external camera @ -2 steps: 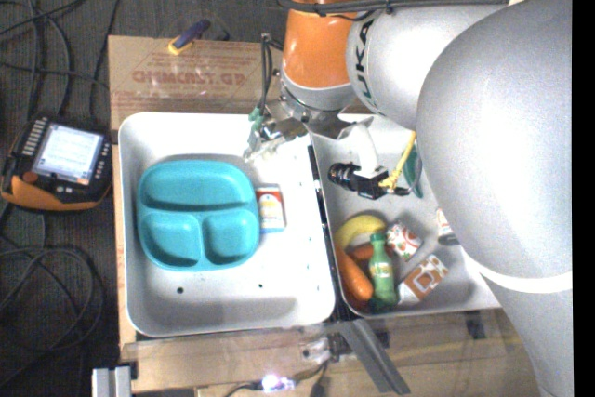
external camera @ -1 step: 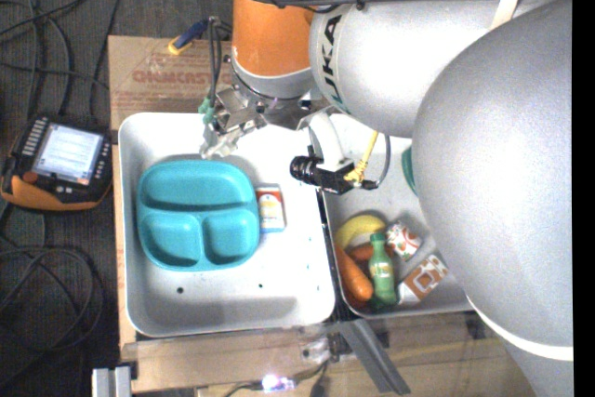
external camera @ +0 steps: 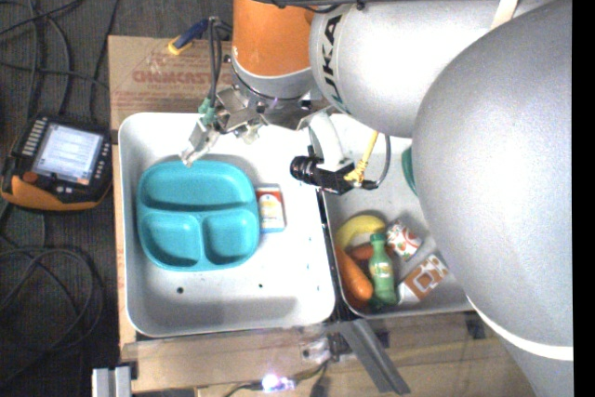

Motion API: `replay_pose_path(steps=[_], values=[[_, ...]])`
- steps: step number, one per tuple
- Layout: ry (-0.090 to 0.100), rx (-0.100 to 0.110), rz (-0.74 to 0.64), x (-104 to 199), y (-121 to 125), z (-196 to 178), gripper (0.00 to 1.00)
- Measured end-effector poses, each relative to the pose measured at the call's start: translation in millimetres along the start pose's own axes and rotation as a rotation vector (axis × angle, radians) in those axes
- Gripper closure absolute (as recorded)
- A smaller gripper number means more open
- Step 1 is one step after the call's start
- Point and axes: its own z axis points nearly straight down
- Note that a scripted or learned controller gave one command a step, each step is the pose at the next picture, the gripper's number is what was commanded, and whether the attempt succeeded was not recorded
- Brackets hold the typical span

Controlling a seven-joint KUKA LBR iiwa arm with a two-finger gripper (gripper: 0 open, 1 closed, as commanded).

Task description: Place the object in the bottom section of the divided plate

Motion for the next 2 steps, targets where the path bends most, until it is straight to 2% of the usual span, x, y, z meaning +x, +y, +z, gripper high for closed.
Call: replay_pose_path(steps=[1, 2], values=[[-0.002, 0.001, -0.091, -48, 12, 41, 0.0], [0.0, 0.002, 0.0, -31, -58, 75, 0.0]])
